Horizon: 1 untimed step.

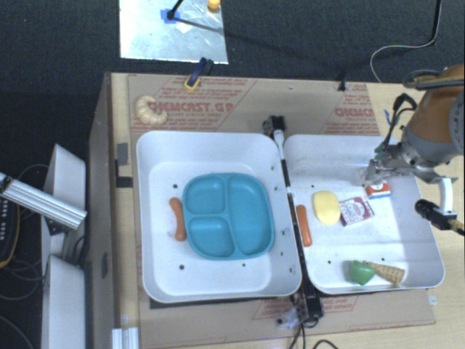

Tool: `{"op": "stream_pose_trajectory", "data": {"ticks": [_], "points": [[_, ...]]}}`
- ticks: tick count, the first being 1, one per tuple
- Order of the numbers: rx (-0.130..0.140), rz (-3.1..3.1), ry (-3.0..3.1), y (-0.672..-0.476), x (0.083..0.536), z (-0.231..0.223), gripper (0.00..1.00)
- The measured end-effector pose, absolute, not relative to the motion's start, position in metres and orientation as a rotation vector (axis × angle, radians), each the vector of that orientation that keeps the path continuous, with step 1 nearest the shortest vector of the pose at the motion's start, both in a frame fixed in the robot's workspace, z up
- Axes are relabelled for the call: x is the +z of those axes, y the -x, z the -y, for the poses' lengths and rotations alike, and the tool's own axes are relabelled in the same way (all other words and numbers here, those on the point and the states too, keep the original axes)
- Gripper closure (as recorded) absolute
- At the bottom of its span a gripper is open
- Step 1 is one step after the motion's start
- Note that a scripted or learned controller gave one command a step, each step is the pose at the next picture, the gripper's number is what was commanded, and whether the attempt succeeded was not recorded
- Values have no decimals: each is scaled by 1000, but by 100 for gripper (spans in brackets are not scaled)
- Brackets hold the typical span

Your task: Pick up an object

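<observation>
My gripper [381, 171] hangs over the far right part of the right bin [429, 257], its metal tip just above a small red, white and blue packet [378, 190]. A red and white sachet [356, 211] lies a little lower left of it, beside a yellow rounded block [327, 207]. An orange sausage [304, 225] rests against the bin's left wall. A green piece with a tan waffle cone [374, 272] lies near the front wall. Nothing can be seen held in the gripper.
The left bin [156, 195] holds a blue divided plate [227, 215] and a second sausage [178, 218] to its left. A black divider strip [285, 187] runs between the bins. The grey and orange arm [436, 122] crosses the right bin's far right corner.
</observation>
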<state>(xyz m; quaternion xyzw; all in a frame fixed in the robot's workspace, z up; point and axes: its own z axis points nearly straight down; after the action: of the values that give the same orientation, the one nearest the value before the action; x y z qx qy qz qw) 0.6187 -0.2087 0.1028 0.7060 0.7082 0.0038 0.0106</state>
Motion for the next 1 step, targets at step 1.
{"op": "stream_pose_trajectory", "data": {"ticks": [1], "points": [[12, -2210, -2203, -619, 103, 209, 0]]}}
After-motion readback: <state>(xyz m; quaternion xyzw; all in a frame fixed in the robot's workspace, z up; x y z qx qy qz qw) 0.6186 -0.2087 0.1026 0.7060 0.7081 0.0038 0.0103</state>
